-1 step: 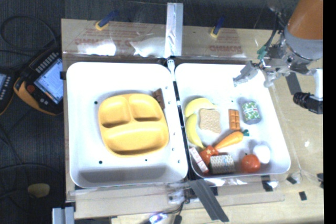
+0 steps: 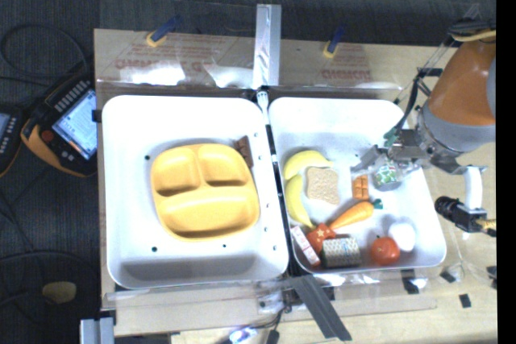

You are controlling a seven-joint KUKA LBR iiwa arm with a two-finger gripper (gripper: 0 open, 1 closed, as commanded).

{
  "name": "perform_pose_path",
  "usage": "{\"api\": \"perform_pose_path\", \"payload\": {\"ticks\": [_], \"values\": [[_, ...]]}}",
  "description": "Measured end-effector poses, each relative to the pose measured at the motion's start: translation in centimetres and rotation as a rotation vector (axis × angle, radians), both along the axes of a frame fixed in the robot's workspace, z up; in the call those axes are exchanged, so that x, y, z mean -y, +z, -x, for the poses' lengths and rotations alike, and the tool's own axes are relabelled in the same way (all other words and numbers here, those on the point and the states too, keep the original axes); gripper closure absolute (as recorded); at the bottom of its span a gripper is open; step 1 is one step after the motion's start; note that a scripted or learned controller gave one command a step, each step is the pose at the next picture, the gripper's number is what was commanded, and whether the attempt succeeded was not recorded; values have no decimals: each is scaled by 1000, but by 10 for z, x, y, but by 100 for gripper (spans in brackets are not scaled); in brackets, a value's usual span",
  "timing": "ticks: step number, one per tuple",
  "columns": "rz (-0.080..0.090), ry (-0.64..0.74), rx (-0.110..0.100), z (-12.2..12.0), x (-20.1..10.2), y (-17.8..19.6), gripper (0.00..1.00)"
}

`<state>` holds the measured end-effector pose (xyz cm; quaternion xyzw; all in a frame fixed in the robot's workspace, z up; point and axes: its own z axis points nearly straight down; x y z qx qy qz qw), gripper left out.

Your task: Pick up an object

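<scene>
The gripper [image 2: 385, 170] hung low by the right bin's [image 2: 419, 254] right wall; the grasp was not yet made, with the carrot [image 2: 351, 214] and tomato [image 2: 384, 250] untouched near the front edge.

The right bin [image 2: 419, 254] holds a cluster of toy foods. A banana [image 2: 298, 173] curves along its left wall, with a slice of bread [image 2: 324, 186] lying flat against it. Just right of the bread sits a small orange block [image 2: 360, 188]. Below them a carrot [image 2: 352, 214] lies at a slant — its tip pointing down-left toward a strawberry [image 2: 319, 236]. A grey, speckled block [image 2: 341, 250] rests near the front wall, and a tomato [image 2: 385, 250] is beside it. A white egg [image 2: 401, 236] touches the tomato — just up and right of it.
</scene>
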<state>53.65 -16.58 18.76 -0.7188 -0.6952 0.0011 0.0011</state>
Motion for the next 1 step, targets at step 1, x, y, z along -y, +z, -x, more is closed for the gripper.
{"api": "perform_pose_path", "payload": {"ticks": [1], "values": [[8,-73,38,-39,18,-68,0]]}}
